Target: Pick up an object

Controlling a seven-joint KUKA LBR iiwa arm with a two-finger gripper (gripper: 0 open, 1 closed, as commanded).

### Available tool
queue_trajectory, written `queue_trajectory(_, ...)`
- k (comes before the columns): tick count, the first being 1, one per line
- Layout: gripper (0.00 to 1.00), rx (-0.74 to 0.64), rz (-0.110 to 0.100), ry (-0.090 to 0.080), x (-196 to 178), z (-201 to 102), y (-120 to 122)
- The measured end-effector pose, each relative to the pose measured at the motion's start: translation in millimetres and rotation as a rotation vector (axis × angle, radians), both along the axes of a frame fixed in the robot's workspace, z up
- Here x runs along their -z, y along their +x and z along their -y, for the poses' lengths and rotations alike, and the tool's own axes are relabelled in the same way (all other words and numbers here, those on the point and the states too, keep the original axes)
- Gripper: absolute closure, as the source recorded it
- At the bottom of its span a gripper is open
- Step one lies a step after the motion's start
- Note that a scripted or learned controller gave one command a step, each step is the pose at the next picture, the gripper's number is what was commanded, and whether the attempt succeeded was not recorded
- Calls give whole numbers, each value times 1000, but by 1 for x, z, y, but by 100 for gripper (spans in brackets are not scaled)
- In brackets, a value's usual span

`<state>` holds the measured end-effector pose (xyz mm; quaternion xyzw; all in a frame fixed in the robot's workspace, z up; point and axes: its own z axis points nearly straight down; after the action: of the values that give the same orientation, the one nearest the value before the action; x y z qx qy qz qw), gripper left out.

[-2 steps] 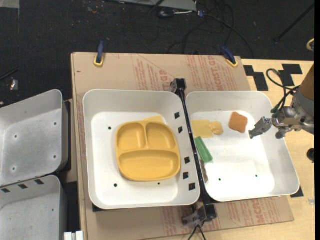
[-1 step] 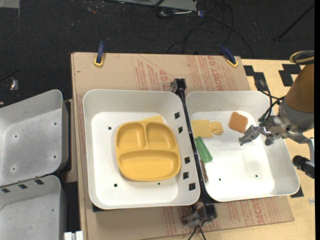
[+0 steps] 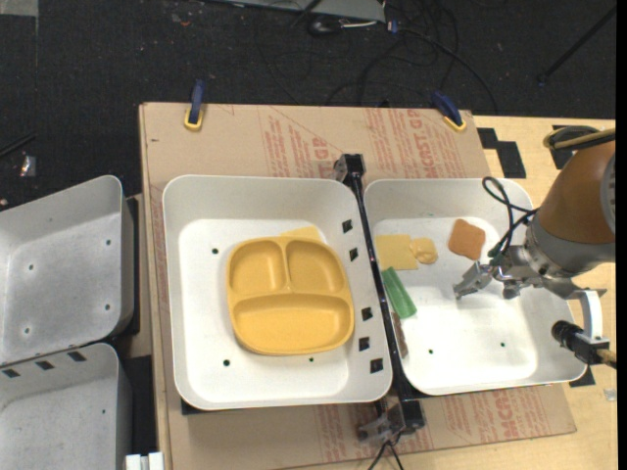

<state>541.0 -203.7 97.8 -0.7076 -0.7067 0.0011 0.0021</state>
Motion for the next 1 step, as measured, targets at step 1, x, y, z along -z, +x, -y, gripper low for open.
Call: queue_trajectory(1,100,-1,6,-2,-14,0,2)
